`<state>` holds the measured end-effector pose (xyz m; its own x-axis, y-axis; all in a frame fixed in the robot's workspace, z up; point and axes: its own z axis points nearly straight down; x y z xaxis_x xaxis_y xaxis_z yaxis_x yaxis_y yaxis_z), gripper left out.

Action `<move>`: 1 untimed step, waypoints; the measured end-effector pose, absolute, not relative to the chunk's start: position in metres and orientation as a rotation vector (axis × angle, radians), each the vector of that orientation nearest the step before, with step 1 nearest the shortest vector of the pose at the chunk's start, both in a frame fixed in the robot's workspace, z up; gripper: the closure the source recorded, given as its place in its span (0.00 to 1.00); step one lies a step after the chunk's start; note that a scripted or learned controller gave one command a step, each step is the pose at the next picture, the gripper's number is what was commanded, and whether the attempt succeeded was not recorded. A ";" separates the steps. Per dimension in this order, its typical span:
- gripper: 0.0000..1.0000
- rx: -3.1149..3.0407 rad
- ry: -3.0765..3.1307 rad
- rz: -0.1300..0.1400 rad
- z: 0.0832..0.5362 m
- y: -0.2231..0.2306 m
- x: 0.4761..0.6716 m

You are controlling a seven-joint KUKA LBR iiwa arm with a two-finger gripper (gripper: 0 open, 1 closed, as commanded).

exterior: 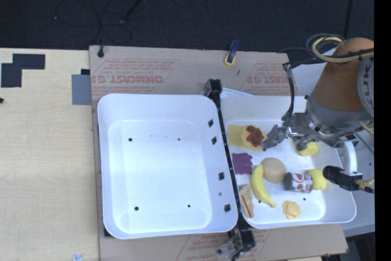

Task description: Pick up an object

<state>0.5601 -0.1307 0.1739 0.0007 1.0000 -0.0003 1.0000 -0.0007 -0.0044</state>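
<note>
The right white bin [342,214] holds several small things. A yellow and red flat piece [244,135] lies at its left, with a purple piece [242,162] below it. A banana [261,187], a tan ball [274,169] and a small can with a red label [299,182] sit in the middle. My gripper [272,137] hangs low over the bin, just right of the yellow and red piece. I see nothing held in it. A small yellow lump [307,147] lies under the wrist.
A striped bun-like piece [246,200] and an orange-yellow chunk [291,209] lie near the right bin's front wall. The left white bin [110,131] stands beside it, across a black divider [223,150]. A blue and yellow clip [231,53] sits on the cardboard behind.
</note>
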 end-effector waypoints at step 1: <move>0.00 -2.211 -2.225 -0.015 0.103 -0.185 0.601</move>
